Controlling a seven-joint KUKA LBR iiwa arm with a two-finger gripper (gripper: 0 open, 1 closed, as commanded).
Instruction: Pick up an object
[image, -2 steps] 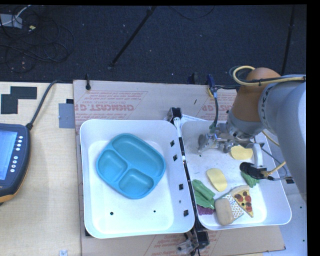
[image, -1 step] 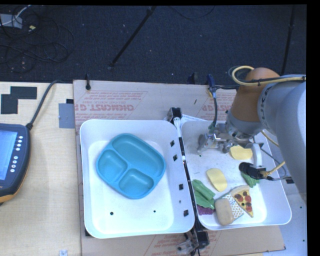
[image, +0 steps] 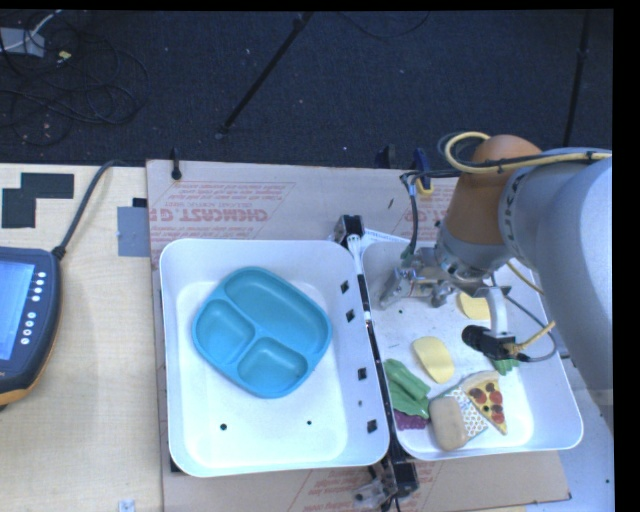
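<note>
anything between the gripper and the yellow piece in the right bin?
Nothing visible. The gripper sits low at the back of the right bin; the yellow piece lies nearer the camera across bare bin floor. Green item and pizza slice lie beyond it.

A light wooden bench (image: 90, 420) carries a brown cardboard sheet (image: 250, 205), with two white bins (image: 185, 420) side by side on it, and a handheld control pendant (image: 22, 315) lies at its left edge.
</note>
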